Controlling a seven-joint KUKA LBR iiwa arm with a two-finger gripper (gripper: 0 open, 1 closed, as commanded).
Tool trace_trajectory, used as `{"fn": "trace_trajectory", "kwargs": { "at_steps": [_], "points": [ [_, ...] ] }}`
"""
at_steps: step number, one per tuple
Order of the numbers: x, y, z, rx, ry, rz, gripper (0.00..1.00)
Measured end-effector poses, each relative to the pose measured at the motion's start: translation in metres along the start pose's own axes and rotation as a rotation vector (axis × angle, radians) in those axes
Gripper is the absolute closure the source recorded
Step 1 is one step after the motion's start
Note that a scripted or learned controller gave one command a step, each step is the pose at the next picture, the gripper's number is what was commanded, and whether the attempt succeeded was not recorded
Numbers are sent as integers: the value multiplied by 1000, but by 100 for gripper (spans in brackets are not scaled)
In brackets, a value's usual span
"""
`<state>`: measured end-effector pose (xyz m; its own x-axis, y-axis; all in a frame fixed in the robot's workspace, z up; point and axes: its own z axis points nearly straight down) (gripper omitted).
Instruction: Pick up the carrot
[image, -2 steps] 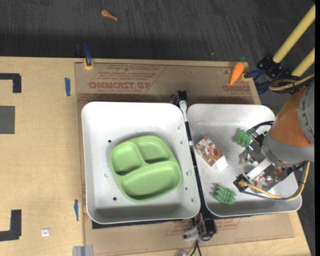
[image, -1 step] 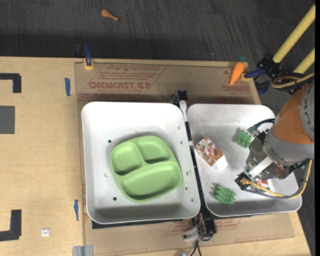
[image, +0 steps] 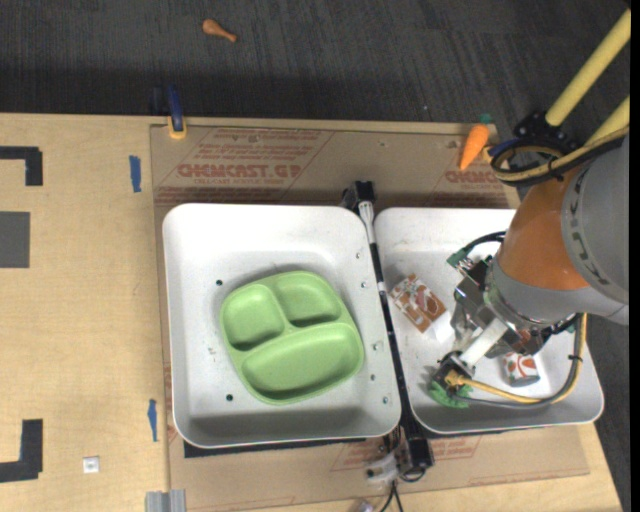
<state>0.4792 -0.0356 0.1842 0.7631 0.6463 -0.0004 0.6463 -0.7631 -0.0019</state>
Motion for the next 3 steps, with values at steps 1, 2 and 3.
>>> {"fn": "trace_trajectory", "kwargs": {
  "at_steps": [1,2,3],
  "points": [
    [0,0,0,0,0,0,0],
    [0,0,0,0,0,0,0],
    [-42,48,90,3,-1,452,0]
  ]
}}
